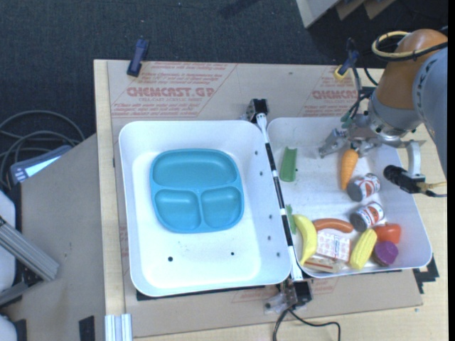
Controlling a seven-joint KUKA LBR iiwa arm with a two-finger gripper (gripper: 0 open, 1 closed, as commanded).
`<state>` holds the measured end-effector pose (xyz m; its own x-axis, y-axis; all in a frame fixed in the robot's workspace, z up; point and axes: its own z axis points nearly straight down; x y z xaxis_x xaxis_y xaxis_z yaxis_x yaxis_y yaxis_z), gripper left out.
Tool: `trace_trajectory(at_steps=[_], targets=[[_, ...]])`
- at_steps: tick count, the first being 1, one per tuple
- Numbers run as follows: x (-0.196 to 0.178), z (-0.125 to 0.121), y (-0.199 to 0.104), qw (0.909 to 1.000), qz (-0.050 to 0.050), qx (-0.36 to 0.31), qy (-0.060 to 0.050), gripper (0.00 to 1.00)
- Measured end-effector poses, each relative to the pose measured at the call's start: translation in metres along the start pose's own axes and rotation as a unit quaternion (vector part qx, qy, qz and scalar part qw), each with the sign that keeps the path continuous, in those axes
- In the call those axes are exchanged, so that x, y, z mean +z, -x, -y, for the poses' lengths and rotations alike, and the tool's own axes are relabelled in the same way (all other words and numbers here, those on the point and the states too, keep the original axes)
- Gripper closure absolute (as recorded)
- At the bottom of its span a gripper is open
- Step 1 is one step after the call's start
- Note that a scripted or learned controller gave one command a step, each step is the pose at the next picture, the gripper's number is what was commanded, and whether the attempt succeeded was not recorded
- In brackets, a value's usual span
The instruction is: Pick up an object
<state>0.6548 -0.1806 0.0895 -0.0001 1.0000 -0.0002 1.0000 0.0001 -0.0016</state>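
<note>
1. On the brown board [178, 84] under both bins, red print reads "CHEMCAST G.P"; the same mark repeats at the far right, partly cut off by the arm. The smaller lines around it are too fine to read.
2. Two small cans [365, 186] [367, 214] carry red and white labels, with lettering too small to make out.
3. From the overhead camera, the left bin [135, 190] holds a blue divided plate [197, 189].
4. The right bin [313, 130] is crowded: a green block [288, 163] lies near the wall shared with the left bin. A banana [306, 236], sausage [333, 225], packet [331, 247], corn [363, 249], tomato [389, 231] and a purple piece [386, 253] are packed along the near end.
5. The carrot [348, 168] lies at the far end of the right bin, its lower tip just beside the upper can.
6. The gripper [347, 144] sits right at the carrot's upper end, touching or nearly so. Whether it is clenched on the carrot or released cannot be made out from this angle.
</note>
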Motion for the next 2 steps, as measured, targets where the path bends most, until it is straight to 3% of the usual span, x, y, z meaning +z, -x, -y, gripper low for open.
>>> trace_trajectory(at_steps=[1, 2], targets=[[-0.012, -0.001, 0.000, 1.0000, 0.001, -0.001, 0.002, 1.00], [0.003, 0.001, -0.055, 1.0000, 0.000, -0.001, 0.001, 1.00]])
